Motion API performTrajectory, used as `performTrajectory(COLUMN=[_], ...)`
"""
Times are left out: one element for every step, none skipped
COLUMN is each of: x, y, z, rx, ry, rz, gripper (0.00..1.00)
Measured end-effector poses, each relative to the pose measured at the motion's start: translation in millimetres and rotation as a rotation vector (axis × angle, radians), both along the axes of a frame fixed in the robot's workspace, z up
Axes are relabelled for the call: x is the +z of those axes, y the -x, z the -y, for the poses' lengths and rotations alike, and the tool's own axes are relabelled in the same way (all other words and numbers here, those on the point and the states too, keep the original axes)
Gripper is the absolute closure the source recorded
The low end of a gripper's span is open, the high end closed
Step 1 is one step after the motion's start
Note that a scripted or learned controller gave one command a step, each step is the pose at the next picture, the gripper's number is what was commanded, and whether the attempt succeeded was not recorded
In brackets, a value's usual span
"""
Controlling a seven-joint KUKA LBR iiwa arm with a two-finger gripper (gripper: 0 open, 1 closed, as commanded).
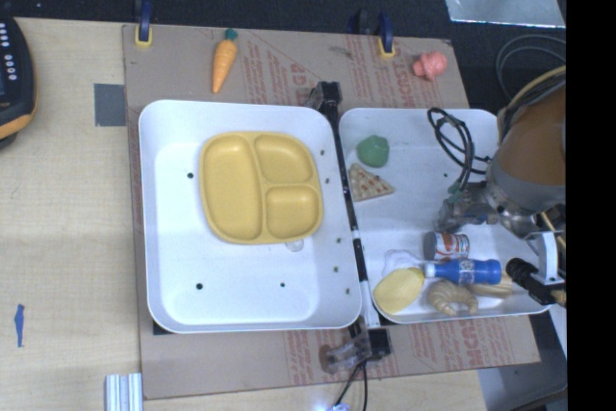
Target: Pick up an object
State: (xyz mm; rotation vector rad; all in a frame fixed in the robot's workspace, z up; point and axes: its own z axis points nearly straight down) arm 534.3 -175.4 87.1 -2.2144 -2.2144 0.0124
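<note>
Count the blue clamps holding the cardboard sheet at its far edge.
2. One blue clamp sits at the far left corner, beside the toy carrot; the other blue clamp sits right of centre, near the pink toy. Others may be hidden.

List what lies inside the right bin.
The right bin holds a green lump, a waffle wedge, a can, a blue bottle and a yellow piece. The arm covers its right part.

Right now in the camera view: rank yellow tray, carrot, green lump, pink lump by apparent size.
1. yellow tray, in the left bin, by far the largest.
2. carrot, on the board above the left bin.
3. green lump and pink lump look about alike; the green one may be slightly bigger, too close to rank.
</note>
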Motion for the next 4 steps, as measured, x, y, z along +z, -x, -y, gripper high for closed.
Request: performTrajectory(x=[6,21,102,42], y=[-68,27,-47,-125], z=[32,10,38,-4], rx=[0.007,0.003,0.005,0.010], ry=[0.005,-0.002,0.006,0.002], rz=[0.017,0.003,0.021,0.015], gripper=[0.00,0.00,0.00,0.00])
